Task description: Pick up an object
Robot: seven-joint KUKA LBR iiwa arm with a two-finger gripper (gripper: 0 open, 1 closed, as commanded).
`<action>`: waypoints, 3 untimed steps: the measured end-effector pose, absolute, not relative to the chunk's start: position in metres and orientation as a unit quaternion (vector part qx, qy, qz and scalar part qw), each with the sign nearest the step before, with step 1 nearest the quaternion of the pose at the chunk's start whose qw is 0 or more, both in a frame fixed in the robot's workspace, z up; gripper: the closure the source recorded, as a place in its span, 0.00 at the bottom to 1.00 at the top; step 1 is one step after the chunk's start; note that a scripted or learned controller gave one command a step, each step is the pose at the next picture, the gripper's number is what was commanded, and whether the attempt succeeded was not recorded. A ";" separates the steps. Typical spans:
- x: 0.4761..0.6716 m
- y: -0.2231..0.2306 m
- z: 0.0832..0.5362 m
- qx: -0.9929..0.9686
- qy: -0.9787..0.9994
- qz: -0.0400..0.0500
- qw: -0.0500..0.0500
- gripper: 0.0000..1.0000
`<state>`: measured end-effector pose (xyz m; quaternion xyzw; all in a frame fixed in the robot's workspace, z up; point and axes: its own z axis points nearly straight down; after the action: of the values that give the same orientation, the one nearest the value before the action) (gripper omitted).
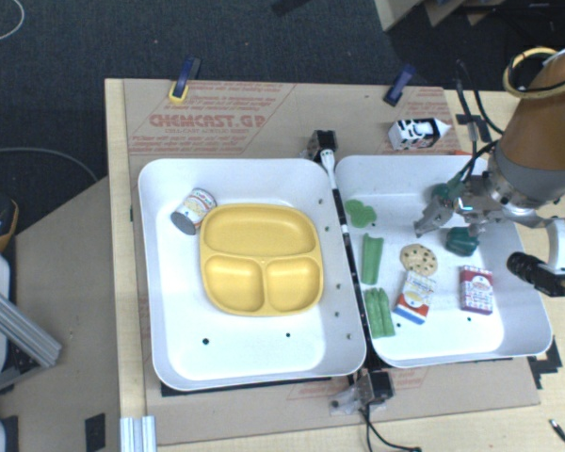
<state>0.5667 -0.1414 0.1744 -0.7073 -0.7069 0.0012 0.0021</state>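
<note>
My gripper point(448, 220) hangs over the back right of the right bin point(452, 347), its grey fingers spread open with nothing between them. A dark teal object point(462, 242) lies just below and to the right of the fingertips. Close by in the same bin are a round cookie point(418, 258), a small white, orange and blue box point(414, 299), a red packet point(476, 290), a green leaf-shaped piece point(361, 214) and two green sticks point(372, 257) point(379, 311).
The left bin point(169, 328) holds a yellow divided plate point(261, 257) and a small tin can point(194, 209) on its side. A black-and-white item point(419, 132) sits on the bench behind the right bin. The arm's grey and orange body point(537, 139) covers the right bin's far right corner.
</note>
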 end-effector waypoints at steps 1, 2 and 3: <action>0.566 -0.133 0.115 -0.707 -0.707 0.001 0.002 0.00; 0.566 -0.132 0.083 -0.707 -0.707 0.001 0.002 0.00; 0.568 -0.133 0.097 -0.707 -0.707 -0.001 -0.002 1.00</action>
<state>0.5681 -0.1333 0.0971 -0.7074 -0.7068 -0.0014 -0.0018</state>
